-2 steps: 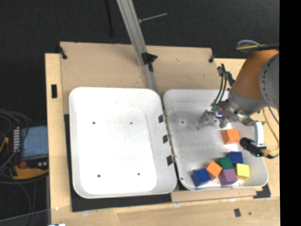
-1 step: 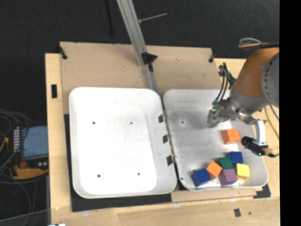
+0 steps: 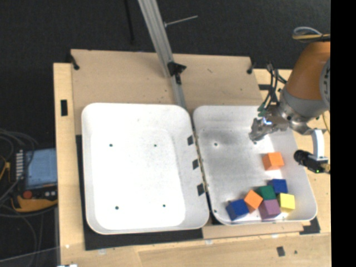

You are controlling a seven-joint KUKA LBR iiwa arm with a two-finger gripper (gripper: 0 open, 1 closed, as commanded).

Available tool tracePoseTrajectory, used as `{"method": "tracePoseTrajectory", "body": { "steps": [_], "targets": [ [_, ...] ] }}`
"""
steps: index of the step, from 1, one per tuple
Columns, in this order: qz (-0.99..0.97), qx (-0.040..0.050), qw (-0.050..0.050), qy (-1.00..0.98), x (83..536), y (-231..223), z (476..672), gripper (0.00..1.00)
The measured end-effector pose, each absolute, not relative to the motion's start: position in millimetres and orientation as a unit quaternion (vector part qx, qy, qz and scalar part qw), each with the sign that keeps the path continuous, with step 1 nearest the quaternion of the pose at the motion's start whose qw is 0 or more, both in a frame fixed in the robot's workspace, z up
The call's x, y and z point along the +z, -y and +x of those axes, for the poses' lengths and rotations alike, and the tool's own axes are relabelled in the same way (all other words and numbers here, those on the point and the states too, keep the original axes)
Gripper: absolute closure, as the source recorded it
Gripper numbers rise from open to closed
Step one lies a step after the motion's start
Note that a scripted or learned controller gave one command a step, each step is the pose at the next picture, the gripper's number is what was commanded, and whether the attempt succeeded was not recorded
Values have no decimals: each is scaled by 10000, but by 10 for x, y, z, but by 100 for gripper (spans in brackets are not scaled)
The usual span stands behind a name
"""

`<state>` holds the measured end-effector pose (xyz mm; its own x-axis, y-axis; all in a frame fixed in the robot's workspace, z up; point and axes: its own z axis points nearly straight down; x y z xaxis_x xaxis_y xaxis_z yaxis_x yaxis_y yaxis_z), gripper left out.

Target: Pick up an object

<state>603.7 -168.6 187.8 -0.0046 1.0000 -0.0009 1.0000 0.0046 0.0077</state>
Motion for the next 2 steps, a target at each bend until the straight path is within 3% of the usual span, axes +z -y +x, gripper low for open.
{"method": "tracePoseTrajectory", "body": {
  "steps": [2],
  "targets": [
    [7051, 22, 34, -7091, 2955, 1707, 6068, 100]
  ]
}}
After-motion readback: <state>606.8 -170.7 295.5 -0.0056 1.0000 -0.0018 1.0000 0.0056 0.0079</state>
